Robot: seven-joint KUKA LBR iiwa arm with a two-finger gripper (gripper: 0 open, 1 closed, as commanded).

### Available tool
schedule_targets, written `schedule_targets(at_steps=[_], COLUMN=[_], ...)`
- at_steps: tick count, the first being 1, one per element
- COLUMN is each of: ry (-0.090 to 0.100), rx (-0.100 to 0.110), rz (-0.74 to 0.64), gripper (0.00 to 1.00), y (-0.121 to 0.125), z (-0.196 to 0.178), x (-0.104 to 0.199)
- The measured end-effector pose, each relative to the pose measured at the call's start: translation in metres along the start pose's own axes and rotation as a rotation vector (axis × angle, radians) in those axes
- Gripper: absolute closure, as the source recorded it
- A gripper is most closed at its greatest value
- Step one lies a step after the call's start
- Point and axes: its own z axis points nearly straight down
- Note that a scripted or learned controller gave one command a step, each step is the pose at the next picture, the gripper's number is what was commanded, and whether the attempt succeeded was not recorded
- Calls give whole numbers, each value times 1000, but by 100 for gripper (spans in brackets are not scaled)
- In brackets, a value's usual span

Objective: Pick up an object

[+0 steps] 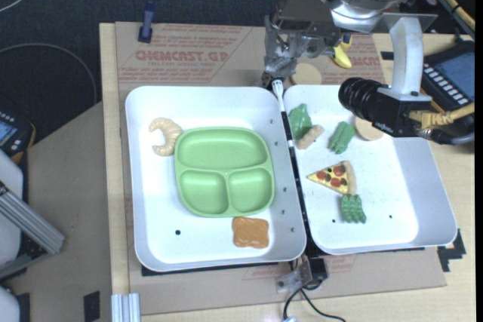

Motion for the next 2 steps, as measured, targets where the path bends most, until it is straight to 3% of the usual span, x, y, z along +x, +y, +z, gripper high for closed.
schedule_targets(at_steps=[1,2], ry=[-15,-11], rx=[39,22], rz=[-1,4], gripper=[100,100], y=[5,77], z=[253,305], x=[44,33])
